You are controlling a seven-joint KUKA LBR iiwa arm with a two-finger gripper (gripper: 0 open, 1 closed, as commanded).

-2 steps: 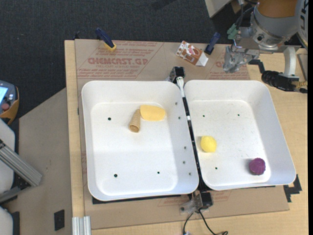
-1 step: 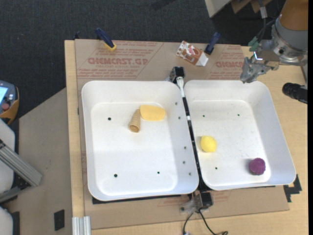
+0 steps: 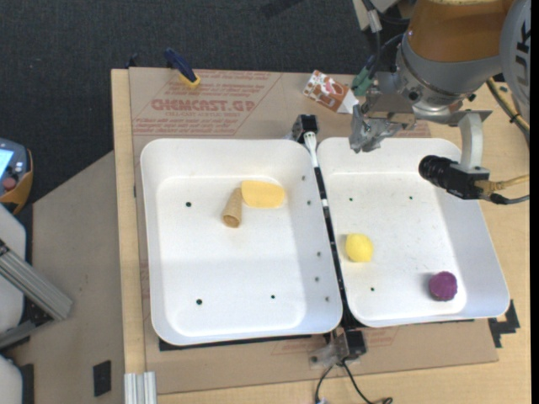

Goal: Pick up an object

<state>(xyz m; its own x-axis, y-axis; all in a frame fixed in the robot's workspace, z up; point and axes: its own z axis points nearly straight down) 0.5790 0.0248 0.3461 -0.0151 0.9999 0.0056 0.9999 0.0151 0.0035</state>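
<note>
Dark carpet lies behind a brown cardboard sheet (image 3: 210, 99) that covers the bench under both bins. On the far edge of that sheet sits a blue and yellow clip (image 3: 182, 67), and further right a small red and white packet (image 3: 325, 90) lies just beyond the bins. A black clamp (image 3: 304, 128) stands at the far end of the seam where the two bins meet, and another clamp (image 3: 347, 343) sits at the near end. A black camera-like unit (image 3: 448, 175) on a white bracket hangs over the far right part of the right bin.

The arm comes in from the upper right, and its hand (image 3: 367, 140) hangs over the far left rim of the right bin. Nothing shows between its fingers; whether they are apart or together cannot be told.

The left bin (image 3: 160, 251) holds a tan cone (image 3: 232, 208) touching a flat yellow piece (image 3: 264, 194). The right bin (image 3: 480, 242) holds a yellow lemon (image 3: 359, 247) near its left wall and a purple ball (image 3: 443, 285) in its near right corner, well apart.
</note>
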